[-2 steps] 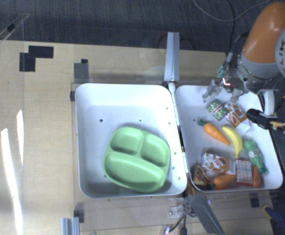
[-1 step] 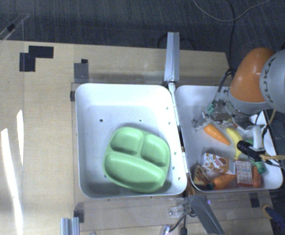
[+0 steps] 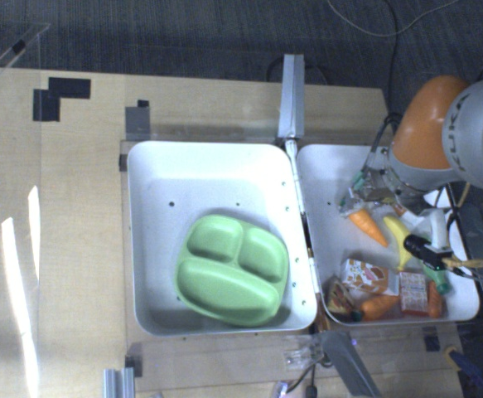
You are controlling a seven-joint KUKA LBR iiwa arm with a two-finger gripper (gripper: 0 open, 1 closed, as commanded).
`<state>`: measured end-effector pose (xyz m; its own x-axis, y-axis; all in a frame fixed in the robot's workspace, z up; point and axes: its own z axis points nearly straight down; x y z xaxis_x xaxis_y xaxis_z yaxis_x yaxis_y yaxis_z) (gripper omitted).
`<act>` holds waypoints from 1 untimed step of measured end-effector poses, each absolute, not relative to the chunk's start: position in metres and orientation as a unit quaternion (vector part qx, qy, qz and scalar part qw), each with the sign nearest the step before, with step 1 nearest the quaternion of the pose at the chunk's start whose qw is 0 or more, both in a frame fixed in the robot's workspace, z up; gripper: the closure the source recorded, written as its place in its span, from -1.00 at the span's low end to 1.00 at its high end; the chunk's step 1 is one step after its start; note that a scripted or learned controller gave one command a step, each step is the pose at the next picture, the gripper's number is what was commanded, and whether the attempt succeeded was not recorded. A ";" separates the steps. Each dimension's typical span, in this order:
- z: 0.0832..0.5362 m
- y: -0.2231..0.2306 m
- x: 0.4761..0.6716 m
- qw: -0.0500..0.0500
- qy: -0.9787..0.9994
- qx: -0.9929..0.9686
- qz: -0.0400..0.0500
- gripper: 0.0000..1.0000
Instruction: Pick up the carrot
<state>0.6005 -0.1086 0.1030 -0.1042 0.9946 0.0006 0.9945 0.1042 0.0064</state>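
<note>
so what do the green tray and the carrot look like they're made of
Green tray: looks like moulded plastic, matte with a soft sheen, rounded compartments in one even colour. Carrot: probably a plastic toy, uniform bright orange and smooth, though it is too small to be sure.

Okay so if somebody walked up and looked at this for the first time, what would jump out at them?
First the big green divided plate, lying tilted in the left bin. Then the arm's orange band at the right, with the gripper down in the right bin just above the carrot. Below that, a yellow banana and a cluster of food packets crowd the bin's near end.
</note>
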 end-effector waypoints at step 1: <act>0.090 -0.114 0.622 0.002 0.703 0.711 0.002 1.00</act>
<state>0.6216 -0.1136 0.0899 0.0108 0.9999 0.0005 0.9999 -0.0108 0.0054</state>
